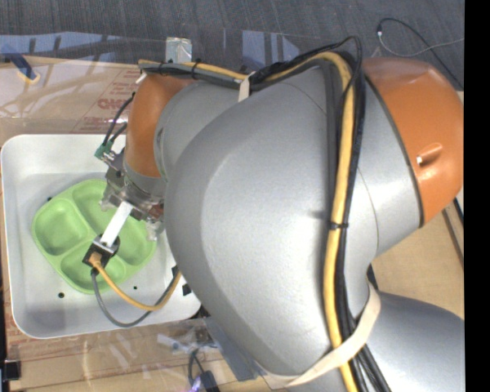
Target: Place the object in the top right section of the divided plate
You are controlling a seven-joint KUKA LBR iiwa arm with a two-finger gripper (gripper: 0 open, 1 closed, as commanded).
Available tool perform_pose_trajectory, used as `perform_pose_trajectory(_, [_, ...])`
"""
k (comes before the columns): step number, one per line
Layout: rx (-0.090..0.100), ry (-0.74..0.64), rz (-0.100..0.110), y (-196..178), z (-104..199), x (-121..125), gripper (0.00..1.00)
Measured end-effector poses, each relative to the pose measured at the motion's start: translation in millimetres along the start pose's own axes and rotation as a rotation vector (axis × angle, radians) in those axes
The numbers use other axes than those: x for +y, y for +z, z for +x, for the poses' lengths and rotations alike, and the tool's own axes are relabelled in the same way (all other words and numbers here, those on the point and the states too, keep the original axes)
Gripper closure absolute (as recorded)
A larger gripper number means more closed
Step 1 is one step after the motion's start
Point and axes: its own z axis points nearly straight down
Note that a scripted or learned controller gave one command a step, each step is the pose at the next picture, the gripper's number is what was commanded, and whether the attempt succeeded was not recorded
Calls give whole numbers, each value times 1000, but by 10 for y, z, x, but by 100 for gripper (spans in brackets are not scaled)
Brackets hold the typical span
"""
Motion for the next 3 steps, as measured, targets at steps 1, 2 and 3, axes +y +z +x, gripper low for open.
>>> perform_pose_trajectory(1, [5, -100, -5, -744, 603, 53, 0])
perform_pose_trajectory(2, [6, -433, -7, 221, 703, 121, 0])
perform_pose_trajectory(3, [2, -993, -10, -261, 1196, 232, 0])
